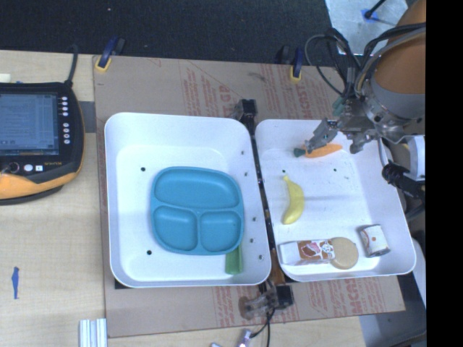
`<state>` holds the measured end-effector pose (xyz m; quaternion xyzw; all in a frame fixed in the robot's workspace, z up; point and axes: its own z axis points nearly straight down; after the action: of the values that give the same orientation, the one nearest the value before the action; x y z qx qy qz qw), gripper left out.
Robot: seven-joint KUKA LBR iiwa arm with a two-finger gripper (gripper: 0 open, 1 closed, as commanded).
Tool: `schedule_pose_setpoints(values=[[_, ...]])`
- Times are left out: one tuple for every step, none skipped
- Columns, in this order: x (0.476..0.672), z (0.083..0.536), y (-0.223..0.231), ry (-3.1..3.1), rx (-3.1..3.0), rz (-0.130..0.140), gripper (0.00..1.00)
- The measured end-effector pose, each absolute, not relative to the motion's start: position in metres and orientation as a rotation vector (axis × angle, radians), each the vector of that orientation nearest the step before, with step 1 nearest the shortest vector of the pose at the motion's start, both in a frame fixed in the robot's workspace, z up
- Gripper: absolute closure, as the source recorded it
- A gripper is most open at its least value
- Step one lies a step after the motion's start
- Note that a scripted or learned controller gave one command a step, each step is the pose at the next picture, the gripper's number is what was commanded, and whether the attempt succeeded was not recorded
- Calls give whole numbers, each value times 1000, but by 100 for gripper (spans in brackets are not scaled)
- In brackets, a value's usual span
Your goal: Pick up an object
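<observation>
Where the tabletop (65,266) carries two shallow white bins side by side, the left bin (123,194) holds one blue divided plate (195,210) and one small green piece (233,262) at the plate's near right corner, tucked against the bin's wall; the right bin (394,215) holds four things: one orange carrot (323,150) with a dark green tip at the far end, one yellow banana (293,201) near the middle, one flat packet with a tan round end (320,252) along the near wall, and one small silver-and-red wrapped item (372,239) just beside it to the right; one teach pendant (36,139) with a lit screen lies well apart at the left; the fingers (323,132) are spread, one slanting down just above the carrot's green end and the other off to the right, and whether either touches the carrot I cannot tell, nothing being pinched between them; the arm (398,71) leans in from the right over the bin's far corner, its gripper (340,137) low over the carrot.
</observation>
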<state>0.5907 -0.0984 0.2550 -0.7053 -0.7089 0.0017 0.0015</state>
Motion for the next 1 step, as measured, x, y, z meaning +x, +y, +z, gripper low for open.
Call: schedule_pose_setpoints(values=[[588,193,-104,-2225,-2213,8,0]])
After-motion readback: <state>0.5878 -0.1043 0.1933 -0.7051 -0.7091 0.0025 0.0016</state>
